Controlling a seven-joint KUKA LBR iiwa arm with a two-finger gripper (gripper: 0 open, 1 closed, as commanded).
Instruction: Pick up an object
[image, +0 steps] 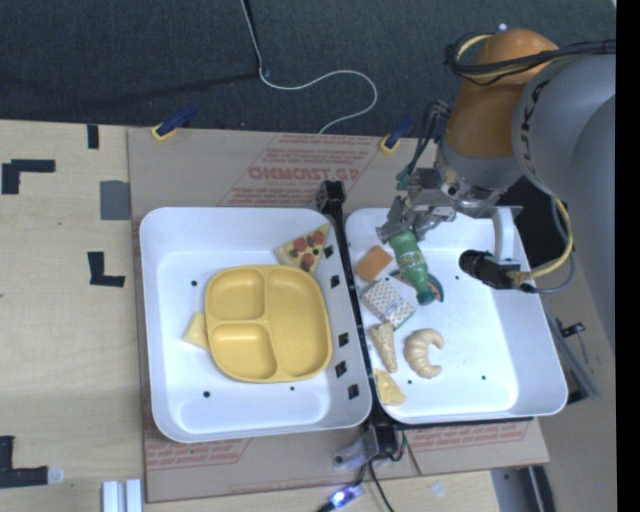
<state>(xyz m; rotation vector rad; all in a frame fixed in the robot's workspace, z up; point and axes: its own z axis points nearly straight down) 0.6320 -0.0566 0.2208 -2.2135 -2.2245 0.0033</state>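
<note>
In the right bin, the gripper meets a green bottle's top; whether its fingers grip it cannot be told.

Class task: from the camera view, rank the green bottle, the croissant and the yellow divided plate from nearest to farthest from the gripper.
1. green bottle, right bin, just under the gripper.
2. croissant, right bin, toward the front.
3. yellow divided plate, left bin, across the divider.
</note>
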